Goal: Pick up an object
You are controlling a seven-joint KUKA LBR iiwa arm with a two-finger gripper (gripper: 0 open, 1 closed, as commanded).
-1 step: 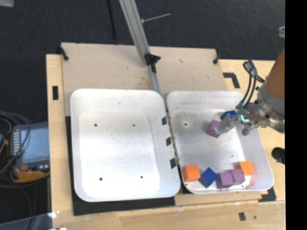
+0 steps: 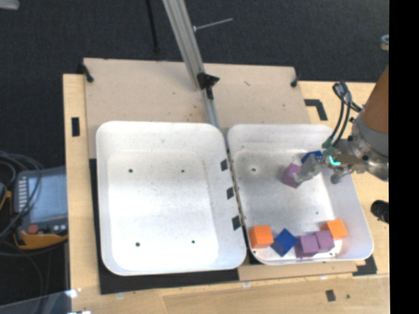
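Observation:
My gripper (image 2: 298, 173) reaches in from the right over the upper middle of the right bin (image 2: 262, 146). A small purple block (image 2: 291, 174) sits tilted between its grey fingertips, so the gripper is shut on it. Along the bin's front edge lie an orange block (image 2: 261, 235), a blue block (image 2: 284, 241), two purple blocks (image 2: 308, 245) (image 2: 324, 241) side by side, and another orange block (image 2: 337, 228).
The left bin (image 2: 163, 195) stands beside the right one, with a dark divider strip (image 2: 231, 191) between them. A slanted metal pole (image 2: 186, 41) rises behind the bins. A handheld control unit (image 2: 39, 201) with cables lies off the bench's left edge.

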